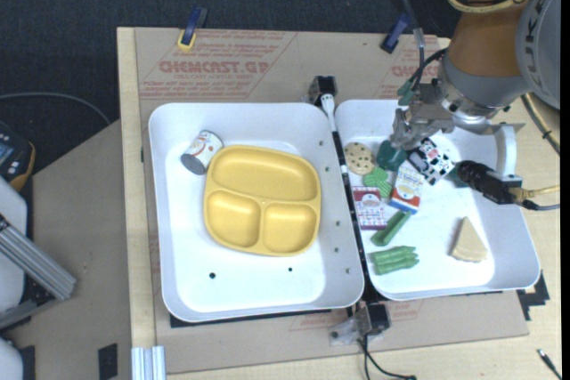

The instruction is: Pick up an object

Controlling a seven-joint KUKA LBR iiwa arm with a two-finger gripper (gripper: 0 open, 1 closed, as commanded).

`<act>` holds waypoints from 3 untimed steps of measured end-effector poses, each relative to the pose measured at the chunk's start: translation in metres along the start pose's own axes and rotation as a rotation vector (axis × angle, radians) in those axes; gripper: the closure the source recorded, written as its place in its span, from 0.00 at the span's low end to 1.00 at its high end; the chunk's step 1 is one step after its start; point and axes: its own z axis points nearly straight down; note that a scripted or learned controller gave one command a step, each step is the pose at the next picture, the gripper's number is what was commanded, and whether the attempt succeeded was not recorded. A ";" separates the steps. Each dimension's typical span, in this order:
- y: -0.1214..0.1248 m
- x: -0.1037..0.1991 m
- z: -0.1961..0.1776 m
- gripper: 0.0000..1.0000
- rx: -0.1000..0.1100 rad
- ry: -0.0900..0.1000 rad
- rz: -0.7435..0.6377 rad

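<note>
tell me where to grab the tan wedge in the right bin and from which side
Grip the tan wedge across its two slanted sides near the middle, coming straight down from above. It lies flat and alone in the right bin, clear of the other items, so the fingers have room either side.

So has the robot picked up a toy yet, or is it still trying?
Not yet, it seems. Done: the arm has reached into the right bin, and its hand sits low over the pile near the dark green piece and the small carton. In hand: nothing visibly lifted; the toys all look to be lying in the bin. Left: grab one and raise it.
</note>
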 end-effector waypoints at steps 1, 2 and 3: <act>0.039 0.049 0.007 1.00 0.000 0.000 0.000; 0.075 0.094 0.007 1.00 0.000 0.001 0.000; 0.081 0.088 -0.003 1.00 0.001 -0.001 0.003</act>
